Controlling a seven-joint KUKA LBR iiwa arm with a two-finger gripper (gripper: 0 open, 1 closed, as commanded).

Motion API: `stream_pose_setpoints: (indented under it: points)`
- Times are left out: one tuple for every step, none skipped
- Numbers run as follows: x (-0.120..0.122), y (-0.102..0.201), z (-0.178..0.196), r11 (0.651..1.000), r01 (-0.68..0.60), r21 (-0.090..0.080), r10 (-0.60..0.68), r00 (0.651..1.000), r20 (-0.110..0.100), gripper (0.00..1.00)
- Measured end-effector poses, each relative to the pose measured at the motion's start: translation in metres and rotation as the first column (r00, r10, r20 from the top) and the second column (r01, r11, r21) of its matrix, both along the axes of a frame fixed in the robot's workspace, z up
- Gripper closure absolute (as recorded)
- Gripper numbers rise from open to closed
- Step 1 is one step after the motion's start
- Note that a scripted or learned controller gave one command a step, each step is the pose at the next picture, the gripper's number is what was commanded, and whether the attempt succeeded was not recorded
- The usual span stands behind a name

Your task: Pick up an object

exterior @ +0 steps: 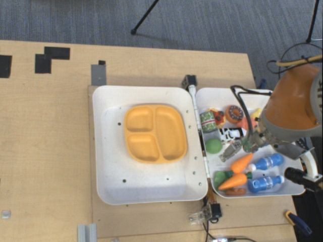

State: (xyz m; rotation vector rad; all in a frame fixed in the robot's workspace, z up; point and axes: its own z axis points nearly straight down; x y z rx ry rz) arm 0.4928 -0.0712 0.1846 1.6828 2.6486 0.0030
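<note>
Objects: a crowd of small toys lies in the right bin (204,96), among them two carrots (242,162) (233,181), two blue bottles (267,162) (264,183), a green ball (213,145), a small green can (207,119), a round orange-and-brown piece (235,113) and a black-and-white piece (231,133).
Gripper: the gripper (231,152) sits low over the middle of the right bin, just beside the green ball and right above the upper carrot; I cannot tell whether it is released or grasping anything, and no toy shows clearly inside it.
Arm: the arm (292,102) comes in from the right, its orange band bulking over the bin's right half and hiding part of the toys there, with the wrist angled down and to the left.
Room to move: the toys are packed close, many touching, and the two carrots lie just beside the bottles near the front wall.
Left bin: the left bin (108,185) holds a yellow divided plate (154,133), well apart from its walls.
Edges: the two bins meet along a shared middle rim.
Surface: the bins rest on a light wooden bench (45,150) marked with black tape (50,58).
Room: grey carpet (75,11) lies beyond the bench, with a dark stand leg (151,9) across it.
</note>
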Motion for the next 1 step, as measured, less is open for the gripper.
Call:
stream_pose_setpoints:
  points:
    - [0.0172, -0.0439, -0.0978, 0.995, -0.099, -0.003, 0.099, 0.995, 0.005, 0.0]
